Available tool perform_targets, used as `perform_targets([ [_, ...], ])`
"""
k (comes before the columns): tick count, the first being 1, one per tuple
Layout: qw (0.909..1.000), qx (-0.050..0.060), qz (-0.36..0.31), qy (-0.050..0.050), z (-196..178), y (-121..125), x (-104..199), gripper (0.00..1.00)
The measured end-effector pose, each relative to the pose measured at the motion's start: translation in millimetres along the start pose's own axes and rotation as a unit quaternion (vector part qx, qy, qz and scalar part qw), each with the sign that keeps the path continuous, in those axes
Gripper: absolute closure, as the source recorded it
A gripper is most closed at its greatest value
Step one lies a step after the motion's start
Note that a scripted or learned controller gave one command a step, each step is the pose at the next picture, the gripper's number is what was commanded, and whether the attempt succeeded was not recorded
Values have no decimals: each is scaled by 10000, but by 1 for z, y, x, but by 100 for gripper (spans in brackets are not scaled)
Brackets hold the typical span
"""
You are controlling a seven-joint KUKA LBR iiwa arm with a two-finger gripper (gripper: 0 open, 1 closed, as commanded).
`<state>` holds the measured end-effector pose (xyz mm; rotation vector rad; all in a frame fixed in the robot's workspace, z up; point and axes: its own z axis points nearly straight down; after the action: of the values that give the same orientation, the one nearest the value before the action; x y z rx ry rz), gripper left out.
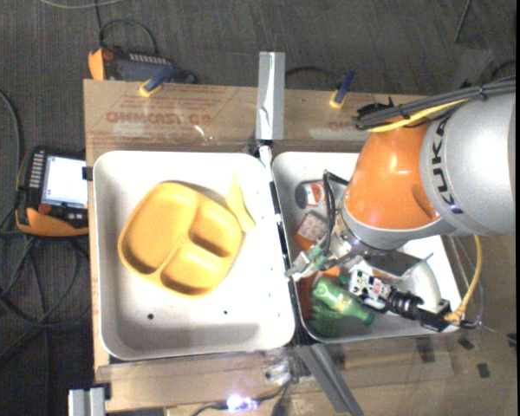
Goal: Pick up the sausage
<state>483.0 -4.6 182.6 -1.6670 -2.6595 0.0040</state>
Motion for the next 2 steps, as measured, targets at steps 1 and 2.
perform_targets([
  [1, 9375, -11, -3479, 4, 0, 28, 57, 100],
  [2, 9500, -17, -3122, 2, -11, 86, 27, 100],
])
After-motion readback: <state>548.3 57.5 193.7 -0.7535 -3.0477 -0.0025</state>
